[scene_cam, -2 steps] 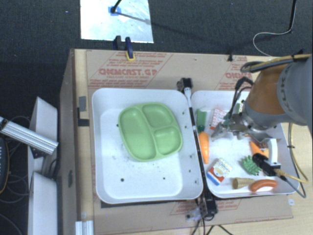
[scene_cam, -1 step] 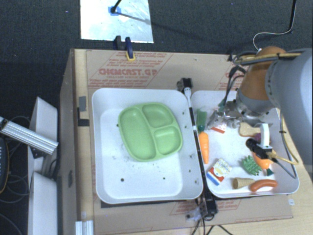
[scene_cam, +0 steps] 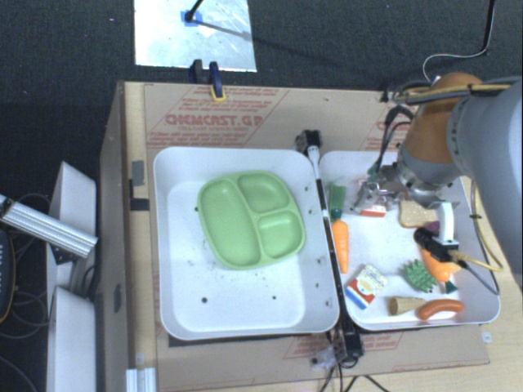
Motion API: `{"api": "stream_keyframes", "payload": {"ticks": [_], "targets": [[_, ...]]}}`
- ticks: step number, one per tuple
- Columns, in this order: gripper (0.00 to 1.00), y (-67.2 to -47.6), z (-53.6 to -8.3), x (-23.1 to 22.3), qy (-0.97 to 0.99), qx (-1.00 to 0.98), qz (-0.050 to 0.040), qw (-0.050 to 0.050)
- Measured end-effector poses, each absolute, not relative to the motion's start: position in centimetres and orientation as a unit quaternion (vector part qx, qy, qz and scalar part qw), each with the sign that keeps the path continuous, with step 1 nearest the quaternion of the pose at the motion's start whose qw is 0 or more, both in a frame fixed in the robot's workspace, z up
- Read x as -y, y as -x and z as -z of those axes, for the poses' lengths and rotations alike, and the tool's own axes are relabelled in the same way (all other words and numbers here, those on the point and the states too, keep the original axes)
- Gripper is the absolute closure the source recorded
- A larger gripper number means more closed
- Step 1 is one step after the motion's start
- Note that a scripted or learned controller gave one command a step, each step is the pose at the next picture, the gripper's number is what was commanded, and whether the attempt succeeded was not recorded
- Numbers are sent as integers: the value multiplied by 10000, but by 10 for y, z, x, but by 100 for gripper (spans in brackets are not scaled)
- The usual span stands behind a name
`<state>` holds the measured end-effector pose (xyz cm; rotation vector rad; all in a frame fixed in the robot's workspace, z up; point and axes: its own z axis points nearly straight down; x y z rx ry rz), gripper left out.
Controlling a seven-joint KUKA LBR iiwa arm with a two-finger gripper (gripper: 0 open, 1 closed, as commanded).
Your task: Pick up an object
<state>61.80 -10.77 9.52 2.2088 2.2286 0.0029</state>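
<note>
The gripper (scene_cam: 372, 193) hangs low over the upper left part of the right bin (scene_cam: 482, 305), just above a small red-and-white item (scene_cam: 373, 211) that lies directly below it. Whether the jaws are spread or pressed together I cannot tell. The carrot (scene_cam: 341, 246) lies nearby to the lower left, its long axis running along the wall between the 2 bins.

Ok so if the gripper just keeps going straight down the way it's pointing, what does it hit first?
Probably the small red and white packet right under the gripper in the right bin, though depth is hard to judge.
</note>
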Motion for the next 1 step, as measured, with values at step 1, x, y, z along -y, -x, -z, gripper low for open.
{"api": "stream_keyframes", "payload": {"ticks": [1], "targets": [[100, -559, -185, 9, -7053, -7089, -18, 5]]}}
